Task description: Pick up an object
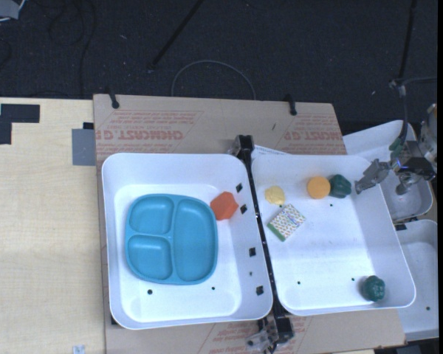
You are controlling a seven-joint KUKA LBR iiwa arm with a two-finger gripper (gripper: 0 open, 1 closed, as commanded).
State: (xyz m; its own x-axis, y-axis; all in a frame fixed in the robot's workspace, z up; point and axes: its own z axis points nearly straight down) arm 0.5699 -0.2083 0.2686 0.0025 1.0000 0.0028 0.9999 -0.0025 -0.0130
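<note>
Camera view, from above at a slant. The gripper (387, 174) sits at the right edge of the scene, just beyond the upper right rim of the right bin (399, 251), with the metal wrist parts behind it reaching in from the right. One grey finger (369, 175) slants down and left over the rim; whether the gripper is spread or pressed together cannot be told, and nothing is seen between its parts.

The tabletop (37, 227) carries two white bins side by side on a sheet of cardboard (207, 124). The left bin (170, 167) holds two things: one blue divided plate (171, 238) with three compartments, lying flat, and one orange block (224, 206) just beside the plate's upper right corner. The right bin holds five things: one yellow piece (275, 195), one orange ball (318, 188) touching one dark green piece (340, 186) near the gripper, one patterned green-edged sponge (286, 221) below the yellow piece, and one dark green ball (373, 288) well apart in the lower right corner.
</note>
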